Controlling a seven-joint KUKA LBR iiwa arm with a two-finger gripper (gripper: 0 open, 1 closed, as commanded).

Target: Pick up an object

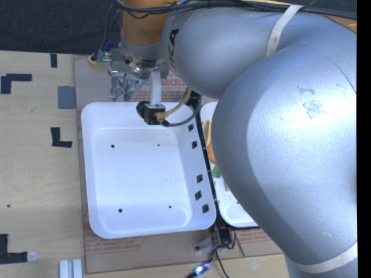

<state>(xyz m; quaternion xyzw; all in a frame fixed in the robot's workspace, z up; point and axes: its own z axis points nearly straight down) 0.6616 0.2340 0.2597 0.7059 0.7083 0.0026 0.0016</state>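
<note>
The grey arm (272,114) spreads over the right bin (235,213), hiding most of it. Left of that bin, touching it, lies the left bin (139,172). Above the left bin's far rim hangs the gripper (124,91); whether its fingers are open or shut cannot be told. An orange and green object (213,158) peeks out inside the right bin's left wall.
</note>
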